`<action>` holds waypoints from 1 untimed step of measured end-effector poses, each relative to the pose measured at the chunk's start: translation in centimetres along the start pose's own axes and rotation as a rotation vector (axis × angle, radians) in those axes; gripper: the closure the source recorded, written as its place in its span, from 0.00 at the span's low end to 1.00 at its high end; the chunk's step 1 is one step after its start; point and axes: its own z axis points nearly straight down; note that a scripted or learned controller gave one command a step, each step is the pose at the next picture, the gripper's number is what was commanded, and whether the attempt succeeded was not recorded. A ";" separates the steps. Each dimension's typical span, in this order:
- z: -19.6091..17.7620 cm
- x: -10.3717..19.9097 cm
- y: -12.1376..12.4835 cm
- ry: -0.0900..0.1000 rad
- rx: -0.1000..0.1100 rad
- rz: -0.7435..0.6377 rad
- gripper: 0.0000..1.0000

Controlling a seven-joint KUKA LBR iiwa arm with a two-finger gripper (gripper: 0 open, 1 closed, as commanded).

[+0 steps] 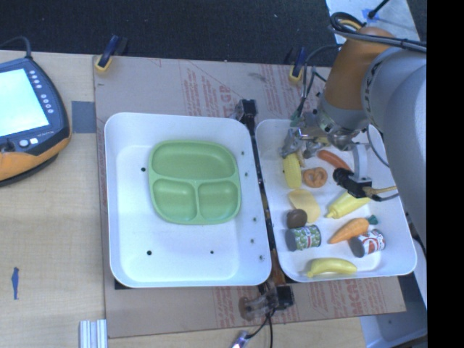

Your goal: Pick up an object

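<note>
A grey robot arm's two-finger gripper (303, 141) hangs low over the back of the right-hand white plastic bin (406, 261), beside a pale yellow toy corn cob (291, 171). Whether its fingers are open or closed cannot be told. The cob, short and stubby, lies near the bin's left wall; it looks light, rigid and probably smooth, best pinched across its narrow middle. A small toy carrot (333, 158) lies close by.
</note>
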 end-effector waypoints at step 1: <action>-8.8 6.4 -5.1 0.001 0.000 0.002 1.00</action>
